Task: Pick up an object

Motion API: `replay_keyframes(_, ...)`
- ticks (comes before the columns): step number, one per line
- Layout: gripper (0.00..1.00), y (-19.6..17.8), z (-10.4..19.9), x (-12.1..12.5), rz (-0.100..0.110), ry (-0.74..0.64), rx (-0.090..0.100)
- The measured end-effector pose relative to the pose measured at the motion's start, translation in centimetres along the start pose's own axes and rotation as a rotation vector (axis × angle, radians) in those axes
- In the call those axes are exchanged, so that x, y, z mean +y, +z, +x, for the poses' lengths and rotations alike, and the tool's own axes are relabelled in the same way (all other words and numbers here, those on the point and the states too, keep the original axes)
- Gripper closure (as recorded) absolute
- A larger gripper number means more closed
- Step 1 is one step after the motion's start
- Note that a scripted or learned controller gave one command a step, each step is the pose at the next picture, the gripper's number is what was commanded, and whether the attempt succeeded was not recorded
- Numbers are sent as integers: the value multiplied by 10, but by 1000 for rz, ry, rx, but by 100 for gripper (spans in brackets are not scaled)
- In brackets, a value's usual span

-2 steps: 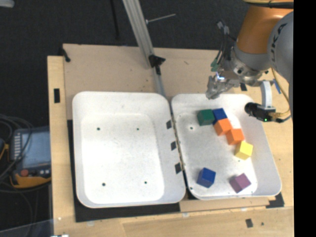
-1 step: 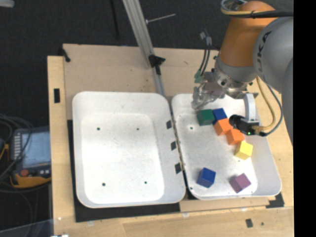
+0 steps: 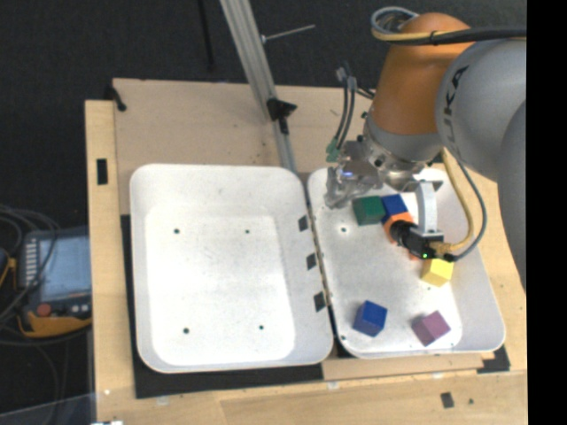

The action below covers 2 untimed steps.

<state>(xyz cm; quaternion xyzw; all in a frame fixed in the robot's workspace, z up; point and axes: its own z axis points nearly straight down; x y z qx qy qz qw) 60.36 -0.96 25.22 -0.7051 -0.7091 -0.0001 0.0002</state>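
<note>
Hanging over the far left corner of the right bin [image 3: 354,264], the end effector [image 3: 341,187] is seen from above, and how far open it is, or whether it grips anything, cannot be told. A green block [image 3: 367,209] lies in that bin just beside the end effector, with a small blue block [image 3: 395,205] against its right side. A yellow block [image 3: 436,272] lies toward the bin's right side. A blue cube [image 3: 370,318] and a purple cube [image 3: 431,328] rest near its front edge.
</note>
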Motion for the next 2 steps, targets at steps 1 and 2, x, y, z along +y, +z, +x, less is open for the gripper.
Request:
replay_keyframes(1,100,-5,45,-22,0,-2,1)
replay_keyframes(2,100,7,97,-46,1,-2,0)
